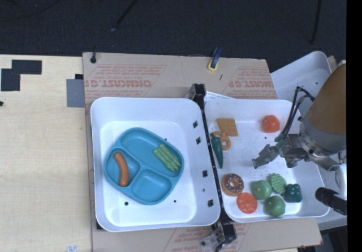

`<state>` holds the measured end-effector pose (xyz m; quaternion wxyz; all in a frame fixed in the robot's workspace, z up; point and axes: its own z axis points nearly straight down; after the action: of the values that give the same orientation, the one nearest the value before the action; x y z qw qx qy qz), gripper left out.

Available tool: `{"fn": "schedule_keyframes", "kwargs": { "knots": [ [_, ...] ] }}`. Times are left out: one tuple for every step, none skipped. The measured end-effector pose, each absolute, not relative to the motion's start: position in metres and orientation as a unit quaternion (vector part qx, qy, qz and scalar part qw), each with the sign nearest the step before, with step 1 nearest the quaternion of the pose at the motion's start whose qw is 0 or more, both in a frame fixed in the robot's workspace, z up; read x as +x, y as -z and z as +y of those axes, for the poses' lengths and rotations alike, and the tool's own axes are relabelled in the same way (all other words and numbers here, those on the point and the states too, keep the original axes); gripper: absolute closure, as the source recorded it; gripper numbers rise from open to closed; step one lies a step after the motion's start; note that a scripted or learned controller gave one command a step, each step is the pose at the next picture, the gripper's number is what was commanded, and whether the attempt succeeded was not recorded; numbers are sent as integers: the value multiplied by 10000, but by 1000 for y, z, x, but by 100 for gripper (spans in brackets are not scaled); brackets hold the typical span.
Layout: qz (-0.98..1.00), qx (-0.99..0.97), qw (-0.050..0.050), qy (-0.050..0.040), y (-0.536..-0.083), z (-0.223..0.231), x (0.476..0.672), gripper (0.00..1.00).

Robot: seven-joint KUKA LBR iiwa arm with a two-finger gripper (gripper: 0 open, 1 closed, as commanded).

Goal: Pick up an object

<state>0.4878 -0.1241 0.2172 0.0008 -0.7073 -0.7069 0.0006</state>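
Cardboard-backed bench, two white bins; right bin holds toy food; gripper hovers over it, grip state unclear, nothing visibly held.

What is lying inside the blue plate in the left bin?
The blue plate holds a sausage in its left compartment and green beans in the upper right one. The bin floor beneath the plate is covered.
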Motion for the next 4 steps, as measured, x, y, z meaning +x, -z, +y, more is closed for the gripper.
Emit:
{"fn": "schedule_keyframes", "kwargs": {
  "knots": [
    [-7073,-7069,38,-19,-154,-117,485,0],
    [-7071,-7071,31,-14,-107,-121,478,0],
    [-7066,-7076,-3,1,-91,-122,479,0],
    [-7055,-7087,15,38,-103,-120,481,100]
  ]
}}
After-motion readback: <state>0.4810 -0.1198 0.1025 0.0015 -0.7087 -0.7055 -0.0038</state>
